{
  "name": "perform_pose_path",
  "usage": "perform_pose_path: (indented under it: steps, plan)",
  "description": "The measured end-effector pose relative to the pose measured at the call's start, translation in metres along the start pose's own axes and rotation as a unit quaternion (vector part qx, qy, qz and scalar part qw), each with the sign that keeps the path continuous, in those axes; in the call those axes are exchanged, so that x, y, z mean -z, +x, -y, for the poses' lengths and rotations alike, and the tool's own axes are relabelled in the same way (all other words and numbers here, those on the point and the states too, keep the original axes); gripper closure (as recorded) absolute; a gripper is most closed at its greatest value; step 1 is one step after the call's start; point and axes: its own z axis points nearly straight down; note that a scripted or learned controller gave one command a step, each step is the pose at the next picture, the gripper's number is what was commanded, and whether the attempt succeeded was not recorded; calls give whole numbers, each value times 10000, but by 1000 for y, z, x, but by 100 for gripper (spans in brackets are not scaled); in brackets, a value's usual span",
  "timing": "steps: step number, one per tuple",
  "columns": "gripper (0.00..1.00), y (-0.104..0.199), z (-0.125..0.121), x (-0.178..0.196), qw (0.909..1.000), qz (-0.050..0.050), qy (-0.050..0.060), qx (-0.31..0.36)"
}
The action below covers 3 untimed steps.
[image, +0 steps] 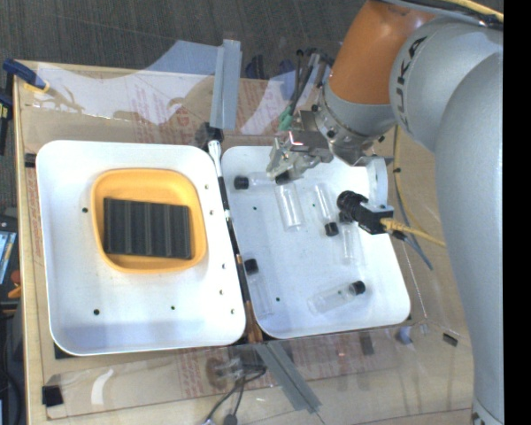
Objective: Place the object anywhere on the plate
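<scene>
Vials, clear w/ black caps, all lie in the right bin, center-right of frame; a few scattered, one near lower right. Plate, yellow w/ dark ribbed insert, sits in the left bin and carries no vial. Gripper hovers at the right bin's upper edge, upper center of frame; you can't tell how far it's open or whether it has anything. My read: task not done. You've yet to confirm a pick, then carry across to the left and set down on the plate.
</scene>
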Motion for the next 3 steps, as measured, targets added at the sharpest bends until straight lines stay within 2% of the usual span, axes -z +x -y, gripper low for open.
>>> perform_pose_path:
  steps: [1, 2, 3]
  plan:
    - [100, 15, -45, -65, 9927, -4, 12, 1203]
    - [100, 40, -37, -80, 9820, -3, 7, 1887]
    - [100, 64, -11, -80, 9699, 1, 11, 2437]
